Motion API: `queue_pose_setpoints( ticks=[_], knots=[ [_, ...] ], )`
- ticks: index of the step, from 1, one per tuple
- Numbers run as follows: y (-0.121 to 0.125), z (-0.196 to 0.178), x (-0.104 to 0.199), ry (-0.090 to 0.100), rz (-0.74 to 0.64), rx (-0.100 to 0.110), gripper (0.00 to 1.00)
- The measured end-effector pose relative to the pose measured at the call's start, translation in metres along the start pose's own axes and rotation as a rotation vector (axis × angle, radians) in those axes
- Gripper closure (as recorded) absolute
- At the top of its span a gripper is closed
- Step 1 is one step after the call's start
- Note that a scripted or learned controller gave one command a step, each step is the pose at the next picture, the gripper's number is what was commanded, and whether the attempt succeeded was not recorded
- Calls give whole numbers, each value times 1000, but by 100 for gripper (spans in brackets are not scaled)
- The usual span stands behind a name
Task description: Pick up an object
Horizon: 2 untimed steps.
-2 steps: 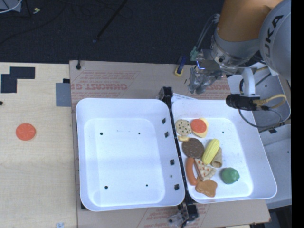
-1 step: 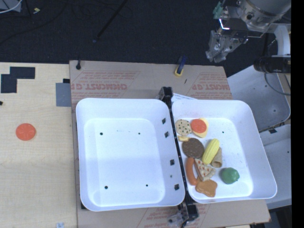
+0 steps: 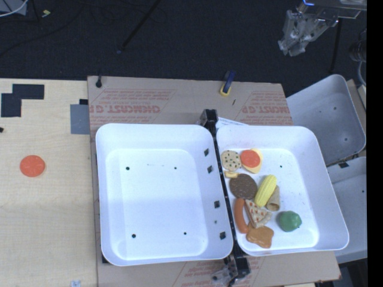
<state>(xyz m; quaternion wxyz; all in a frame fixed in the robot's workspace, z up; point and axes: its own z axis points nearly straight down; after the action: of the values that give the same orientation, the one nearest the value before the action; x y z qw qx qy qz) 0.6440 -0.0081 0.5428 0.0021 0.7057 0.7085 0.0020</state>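
Lower frame: two shallow white bins sit side by side on a cardboard sheet laid over the surface. The left bin occupies the lower centre. The right bin, lower right, holds a cluster of toy food against its left wall. Nearest the lower edge lie an orange-brown biscuit piece, a green ball, a sausage and a pizza slice. Above them lie a brown patty, a corn cob, a cookie and a red-topped round piece. An orange disc lies at middle left.

Upper right corner: the pincer hangs over the dark floor, well apart from both bins, touching nothing. Whether it is released or clenched cannot be told.
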Motion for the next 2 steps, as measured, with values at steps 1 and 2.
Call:
queue_pose_setpoints(
  ticks=[1,2],
  knots=[
    [-7,173,11,1,6,25,100],
    [-6,39,7,0,2,-6,100]
  ],
)
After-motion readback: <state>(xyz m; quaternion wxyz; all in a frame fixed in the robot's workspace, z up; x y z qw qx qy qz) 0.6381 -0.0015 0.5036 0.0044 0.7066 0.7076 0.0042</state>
